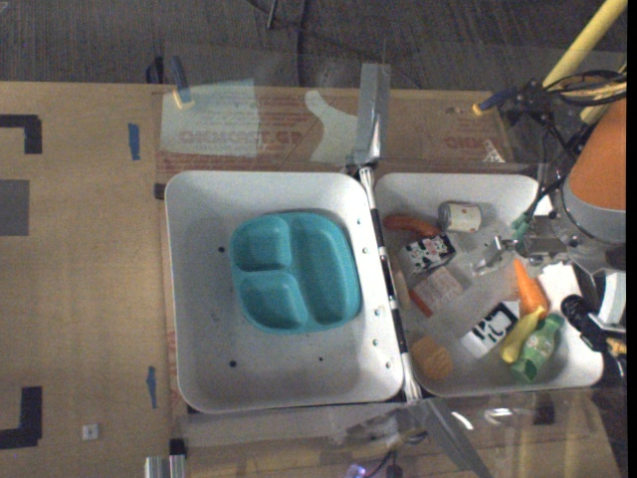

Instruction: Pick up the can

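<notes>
The can (pixel 460 215) is a small silvery cylinder lying on its side near the back wall of the right bin (pixel 468 182). My gripper (pixel 493 257) reaches in from the right and hangs low over the middle of that bin, a little in front of the can and to its right. A gap of bin floor separates the two. The grey wrist and orange band (pixel 605 167) rise at the right edge.
Around the gripper in the right bin lie a red sausage (pixel 410 224), a black-and-white carton (pixel 428 254), a carrot (pixel 530 287), a banana (pixel 523 335), a green bottle (pixel 540 352) and a round orange item (pixel 431 357). The left bin (pixel 199 267) bears a teal divided plate (pixel 296 270).
</notes>
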